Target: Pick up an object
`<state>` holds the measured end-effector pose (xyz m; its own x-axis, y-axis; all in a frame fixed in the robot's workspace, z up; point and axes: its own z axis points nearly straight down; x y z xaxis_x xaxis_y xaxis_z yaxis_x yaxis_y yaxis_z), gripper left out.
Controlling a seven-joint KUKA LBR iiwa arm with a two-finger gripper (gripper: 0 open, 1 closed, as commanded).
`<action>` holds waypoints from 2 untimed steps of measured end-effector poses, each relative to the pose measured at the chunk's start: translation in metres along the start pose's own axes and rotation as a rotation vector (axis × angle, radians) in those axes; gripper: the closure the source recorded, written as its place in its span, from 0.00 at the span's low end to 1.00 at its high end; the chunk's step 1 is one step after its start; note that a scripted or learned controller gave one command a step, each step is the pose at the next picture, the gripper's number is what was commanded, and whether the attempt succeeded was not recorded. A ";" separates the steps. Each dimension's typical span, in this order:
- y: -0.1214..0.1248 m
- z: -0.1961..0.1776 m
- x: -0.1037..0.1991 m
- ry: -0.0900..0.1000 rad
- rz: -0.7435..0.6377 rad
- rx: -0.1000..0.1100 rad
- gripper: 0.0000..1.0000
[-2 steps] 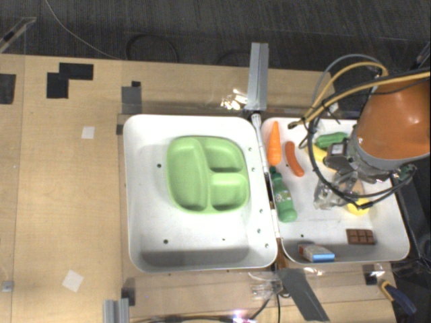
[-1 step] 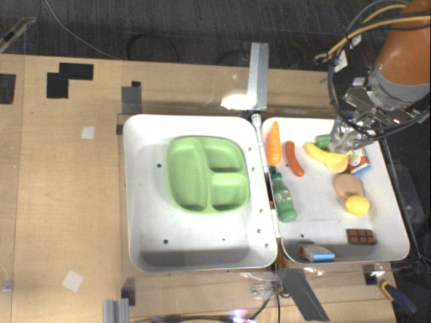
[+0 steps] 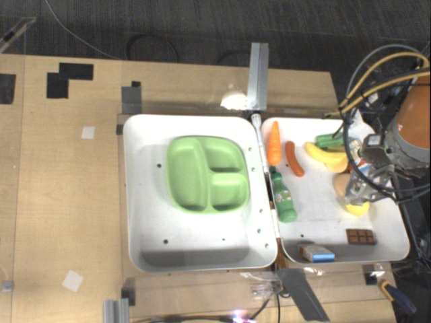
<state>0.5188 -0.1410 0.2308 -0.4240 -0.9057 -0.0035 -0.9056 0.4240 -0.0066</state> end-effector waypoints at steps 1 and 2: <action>0.034 0.041 -0.002 -0.001 -0.255 -0.002 1.00; -0.054 0.020 -0.037 -0.003 -0.036 0.002 1.00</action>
<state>0.5832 -0.1307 0.2112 -0.3912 -0.9203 -0.0061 -0.9202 0.3913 -0.0092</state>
